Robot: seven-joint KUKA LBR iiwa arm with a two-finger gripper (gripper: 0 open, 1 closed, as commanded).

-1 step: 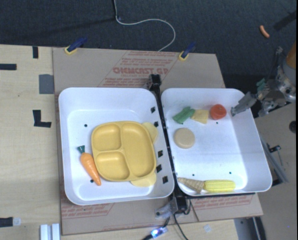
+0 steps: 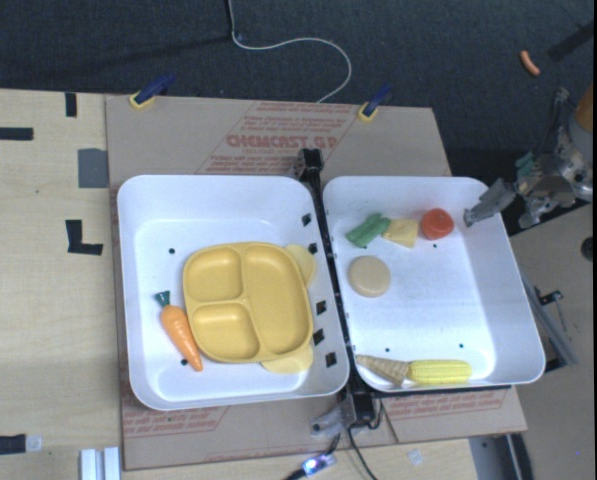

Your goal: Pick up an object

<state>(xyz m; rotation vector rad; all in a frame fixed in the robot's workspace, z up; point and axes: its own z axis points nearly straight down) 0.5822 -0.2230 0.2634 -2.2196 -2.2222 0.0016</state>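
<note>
The gripper [image 2: 486, 208] hung at the right bin's [image 2: 508, 278] rim near a tomato [image 2: 437, 223]; its grip couldn't be told.

Both bins [image 2: 138, 268] look like smooth, faintly glossy white plastic. The yellow tray [image 2: 248, 303], at 9 o'clock from the right bin, has a matt plastic look, as do the carrot [image 2: 181, 336] and corn [image 2: 440, 372]. Under them lies matt brown cardboard [image 2: 268, 138]; at 12 o'clock, dark rough-textured carpet [image 2: 98, 18].
</note>
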